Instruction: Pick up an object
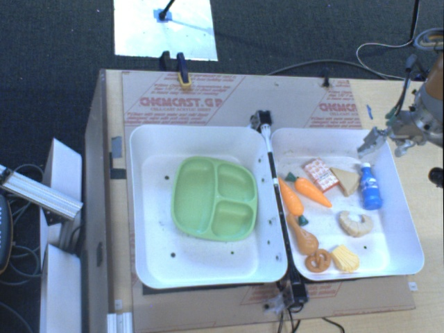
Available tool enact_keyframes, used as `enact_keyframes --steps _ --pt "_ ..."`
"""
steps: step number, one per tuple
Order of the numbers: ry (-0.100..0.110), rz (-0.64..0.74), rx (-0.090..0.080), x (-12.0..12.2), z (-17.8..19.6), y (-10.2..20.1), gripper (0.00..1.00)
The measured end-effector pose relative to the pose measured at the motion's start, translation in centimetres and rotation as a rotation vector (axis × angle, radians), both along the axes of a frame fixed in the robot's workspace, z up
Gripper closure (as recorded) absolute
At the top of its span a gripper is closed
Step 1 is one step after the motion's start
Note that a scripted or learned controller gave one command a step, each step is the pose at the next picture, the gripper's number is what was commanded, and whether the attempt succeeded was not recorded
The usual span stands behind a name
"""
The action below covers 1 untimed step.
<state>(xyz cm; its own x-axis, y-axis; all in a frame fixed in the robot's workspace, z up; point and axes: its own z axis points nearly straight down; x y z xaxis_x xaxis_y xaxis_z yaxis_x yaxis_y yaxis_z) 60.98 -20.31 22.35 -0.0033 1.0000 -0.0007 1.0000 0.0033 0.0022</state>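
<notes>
The right bin (409,252) holds several toy foods. A blue bottle (370,186) lies near its far right side, beside a bread slice (346,180) and a red-and-white box (320,175). Two orange carrots (313,191) (291,197) lie toward the divider. Nearer the front are a pale bagel piece (355,223), a drumstick (304,236), a pretzel (318,261) and a yellow corn piece (345,258). My gripper (386,145) hangs over the bin's far right corner, above and behind the blue bottle. Its fingers (370,143) are spread open with nothing between them.
A green divided plate (214,198) lies in the left bin (149,255). A raised rim with a black clip (261,120) separates the two bins. Cables trail across the bench behind the right bin. The bench edge is close at the front.
</notes>
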Motion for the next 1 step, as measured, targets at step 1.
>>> enact_keyframes --steps 1 --pt "-0.006 -0.001 -0.002 1.41 -12.58 -0.38 0.00"
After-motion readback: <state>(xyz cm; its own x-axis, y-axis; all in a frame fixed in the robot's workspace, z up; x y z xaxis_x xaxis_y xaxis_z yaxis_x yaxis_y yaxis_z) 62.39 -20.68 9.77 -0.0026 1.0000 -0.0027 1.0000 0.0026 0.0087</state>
